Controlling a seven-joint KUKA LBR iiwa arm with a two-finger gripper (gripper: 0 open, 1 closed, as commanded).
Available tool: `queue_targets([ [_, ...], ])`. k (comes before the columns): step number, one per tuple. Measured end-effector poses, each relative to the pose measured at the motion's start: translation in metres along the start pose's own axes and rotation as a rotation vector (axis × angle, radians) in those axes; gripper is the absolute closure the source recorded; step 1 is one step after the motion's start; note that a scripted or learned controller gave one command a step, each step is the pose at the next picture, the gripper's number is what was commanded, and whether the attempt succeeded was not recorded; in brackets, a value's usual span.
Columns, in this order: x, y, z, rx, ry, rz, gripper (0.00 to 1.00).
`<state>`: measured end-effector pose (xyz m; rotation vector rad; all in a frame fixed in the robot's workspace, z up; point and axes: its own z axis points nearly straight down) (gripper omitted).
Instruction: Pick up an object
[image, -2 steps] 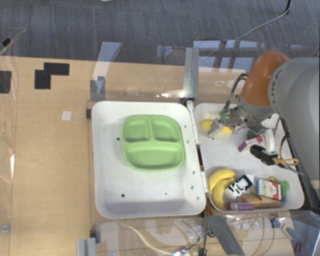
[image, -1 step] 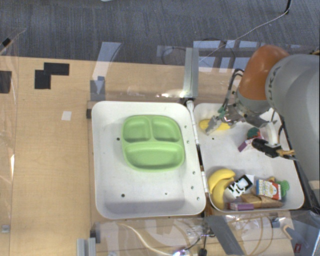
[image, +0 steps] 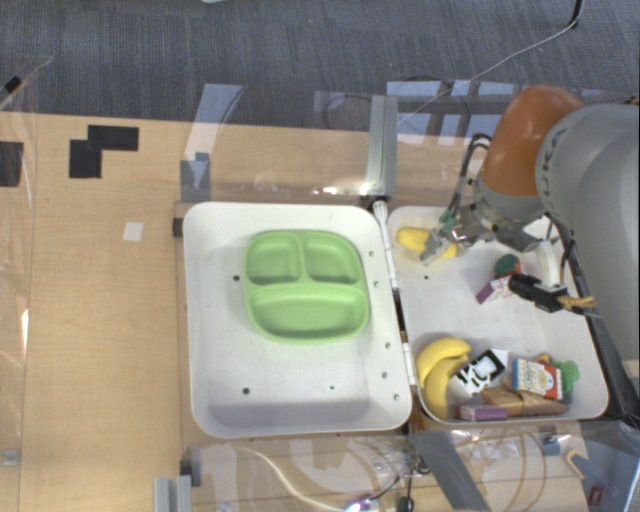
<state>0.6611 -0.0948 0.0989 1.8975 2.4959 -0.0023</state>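
Likely target: small yellow piece (image: 411, 239), in the 11 o'clock corner of the right bin (image: 455, 310). Lies flat on the bin floor, not lifted. Runs lengthwise roughly along the 9-to-3 o'clock line, with the rounded end toward 9 and the other end tucked under the tool at 3.

Met at that 3 o'clock end by the gripper (image: 438, 246), set low over it. Touching or just above: cannot tell. Jaw state not readable from this slant either, so no telling whether spread or pinching.

Judged early in the task: positioned at the piece, but no grip shown and the whole lift left to do. Probably easier to close across the short width than along the length.

Further out, at 4 o'clock from the piece, a small purple-and-green item (image: 497, 280). Along the bin's 6 o'clock edge, a banana (image: 440, 360) and a colourful carton (image: 535, 378). Off at 9 o'clock, the left bin (image: 215, 330), bearing a green divided plate (image: 305, 284).
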Motion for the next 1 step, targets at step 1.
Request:
queue_targets([
  [1,0.0596,0.0269,-0.0897,-0.007,0.004,0.033,1.00],
])
